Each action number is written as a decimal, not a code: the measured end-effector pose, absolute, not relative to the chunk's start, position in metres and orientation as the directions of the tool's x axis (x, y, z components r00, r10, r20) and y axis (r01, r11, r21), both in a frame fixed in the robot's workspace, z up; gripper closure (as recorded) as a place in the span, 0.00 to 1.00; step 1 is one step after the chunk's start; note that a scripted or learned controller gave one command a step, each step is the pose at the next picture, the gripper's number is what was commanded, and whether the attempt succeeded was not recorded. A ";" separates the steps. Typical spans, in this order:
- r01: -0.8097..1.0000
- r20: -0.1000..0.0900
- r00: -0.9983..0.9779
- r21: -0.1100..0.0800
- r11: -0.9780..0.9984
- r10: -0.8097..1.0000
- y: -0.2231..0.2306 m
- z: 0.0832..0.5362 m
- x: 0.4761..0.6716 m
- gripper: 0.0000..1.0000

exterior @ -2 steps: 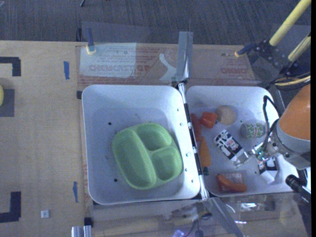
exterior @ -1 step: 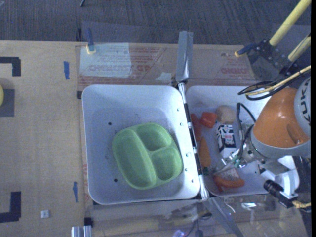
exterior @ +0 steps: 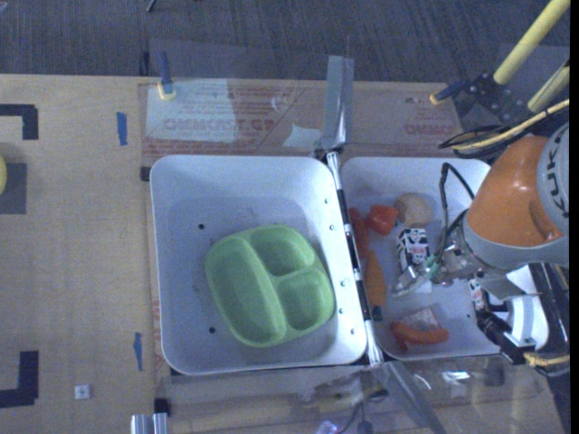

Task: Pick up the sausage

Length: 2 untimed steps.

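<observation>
1. Your sausage [exterior: 420, 334] lies untouched in the right bin [exterior: 389, 177], near its front edge, just beside a pale wrapped item [exterior: 419, 316].
2. Your pincer [exterior: 418, 275] hangs over the middle of that bin, near the black-and-white cow toy [exterior: 413, 243] and apart from the sausage; you cannot tell whether it is spread or pressed together.
3. Nothing is lifted yet, so the descent, the grip and the lift all remain, by my reading.
4. The green divided plate [exterior: 270, 284] sits in the left bin [exterior: 181, 188].
</observation>
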<state>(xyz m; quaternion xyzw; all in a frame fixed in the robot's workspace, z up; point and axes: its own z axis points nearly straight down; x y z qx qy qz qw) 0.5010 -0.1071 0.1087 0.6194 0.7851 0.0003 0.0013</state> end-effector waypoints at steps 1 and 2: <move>0.980 -0.001 -0.197 0.003 0.197 0.980 -0.135 0.086 0.480 0.00; 0.961 -0.001 -0.277 0.001 0.277 0.961 -0.095 0.143 0.543 0.00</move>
